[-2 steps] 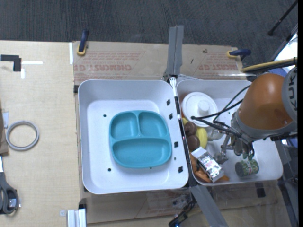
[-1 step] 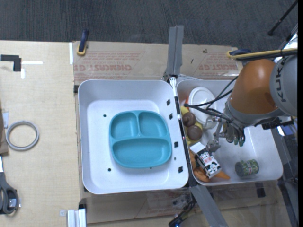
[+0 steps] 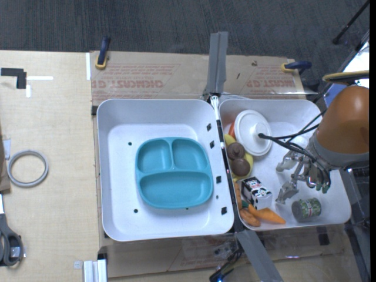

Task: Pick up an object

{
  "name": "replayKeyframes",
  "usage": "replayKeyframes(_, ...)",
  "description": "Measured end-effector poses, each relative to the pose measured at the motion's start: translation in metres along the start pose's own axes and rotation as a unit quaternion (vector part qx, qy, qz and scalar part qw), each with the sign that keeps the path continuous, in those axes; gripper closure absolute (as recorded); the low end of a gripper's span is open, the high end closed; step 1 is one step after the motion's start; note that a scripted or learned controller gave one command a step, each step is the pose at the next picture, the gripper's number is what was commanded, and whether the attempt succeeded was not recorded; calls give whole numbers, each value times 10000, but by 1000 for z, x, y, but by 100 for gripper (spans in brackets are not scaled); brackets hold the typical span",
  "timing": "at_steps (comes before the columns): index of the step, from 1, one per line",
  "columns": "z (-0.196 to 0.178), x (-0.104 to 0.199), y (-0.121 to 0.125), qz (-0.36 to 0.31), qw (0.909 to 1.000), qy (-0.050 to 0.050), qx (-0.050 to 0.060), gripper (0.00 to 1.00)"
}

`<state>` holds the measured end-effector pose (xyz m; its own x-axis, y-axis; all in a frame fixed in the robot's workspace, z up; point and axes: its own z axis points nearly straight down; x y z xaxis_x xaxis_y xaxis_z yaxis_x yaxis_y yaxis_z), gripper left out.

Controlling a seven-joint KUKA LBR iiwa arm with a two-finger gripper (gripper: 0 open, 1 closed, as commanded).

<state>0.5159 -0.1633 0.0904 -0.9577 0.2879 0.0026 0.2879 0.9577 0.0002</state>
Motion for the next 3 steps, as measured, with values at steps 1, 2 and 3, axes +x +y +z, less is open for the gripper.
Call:
replayKeyframes(1, 0, -3, -60, 328, 9995, -12, -1, 0)
replayKeyframes(2, -8, -4, -59, 311, 9995, -7, -2, 100)
replayKeyframes(3, -37, -48, 14, 1760, 9844, -18, 0, 100)
